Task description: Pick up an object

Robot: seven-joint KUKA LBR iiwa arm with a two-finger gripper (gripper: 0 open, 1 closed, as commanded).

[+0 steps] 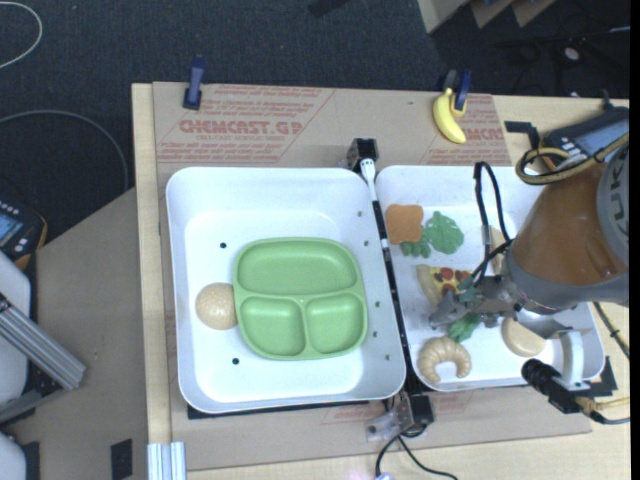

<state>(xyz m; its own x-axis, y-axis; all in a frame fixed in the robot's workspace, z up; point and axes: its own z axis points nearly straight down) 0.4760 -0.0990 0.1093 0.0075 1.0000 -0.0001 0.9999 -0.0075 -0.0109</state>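
Far out to the left of the jaws, the left bin [190, 268] carries a green divided plate [299, 297], three compartments facing up, and tucked against the plate's left edge sits a pale round bun [215, 306], touching it or very nearly. Moving right, a black strip runs between the two bins, and then we're into the right bin [400, 183], where it gets busy. Up beyond the jaws, toward the far wall, an orange slab [404, 222] lies flat, with a green leafy piece [442, 234] just beside it on the right. Closer in, a pizza slice [440, 281] with red dots sits just left of the jaws, its right end running under the gripper. And there's the gripper [462, 313], low over the bin floor with something green right at its tip; whether the jaws are open or closed on anything, I cannot tell, the dark metal blurs together. Just below the jaws, near the front wall, a croissant [446, 357] curls, apart from the fingers. To the right, a pale round piece [521, 338] peeks out beside the wrist. Way up on the bench [250, 128], beyond the bin, a banana [449, 118] rests against a blue clamp [460, 90].
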